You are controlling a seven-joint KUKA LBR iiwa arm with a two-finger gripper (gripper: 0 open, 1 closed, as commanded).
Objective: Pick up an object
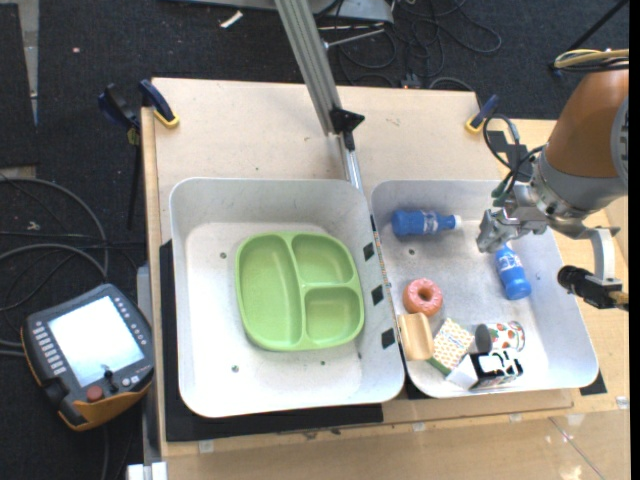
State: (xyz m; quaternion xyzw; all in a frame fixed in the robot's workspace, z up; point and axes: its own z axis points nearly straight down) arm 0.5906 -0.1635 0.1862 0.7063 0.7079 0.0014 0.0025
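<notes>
My gripper (pixel 497 230) hangs low over the back of the right bin (pixel 570 353), with the orange-banded arm coming in from the right. Just in front of it a small blue bottle (pixel 512 273) with a white label lies on the bin floor, its upper end touching or very close to the gripper tip. A second blue bottle (pixel 424 224) with a white cap lies on its side to the gripper's left. A pink donut-shaped ring (pixel 423 296) sits mid-bin.
At the right bin's front lie a tan block (pixel 415 336), a checkered packet (pixel 451 343) and a black-and-white item (pixel 496 363). The left bin (pixel 200 218) holds a green divided plate (pixel 300 290). A metal pole (pixel 315 58) slants above the bins' junction.
</notes>
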